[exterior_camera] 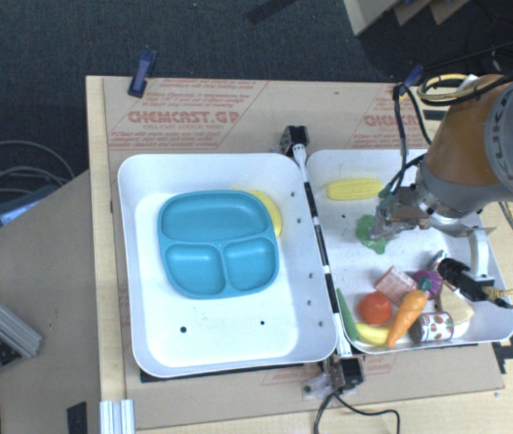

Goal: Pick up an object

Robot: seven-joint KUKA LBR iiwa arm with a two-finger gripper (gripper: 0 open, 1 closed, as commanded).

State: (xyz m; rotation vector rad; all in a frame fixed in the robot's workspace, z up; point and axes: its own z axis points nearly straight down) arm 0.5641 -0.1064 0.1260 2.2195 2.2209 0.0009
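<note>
Camera view: green object (370, 231) under gripper (390, 221)

Light was bright and even, falling from overhead. The white bins (147, 333) were nearly washed out, with soft glare on the blue tray (215, 242). Shadows were faint and short. The arm (482, 143) looked slightly blurred, the dark floor (57, 25) grainy. Detail was coarse throughout.

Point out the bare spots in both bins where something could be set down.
Left bin: bare floor in front of the blue divided plate, and a strip along its left wall. Right bin: a patch between the corn cob and the tomato, left of the gripper. Its near right corner is crowded: carrot, banana, can.
</note>
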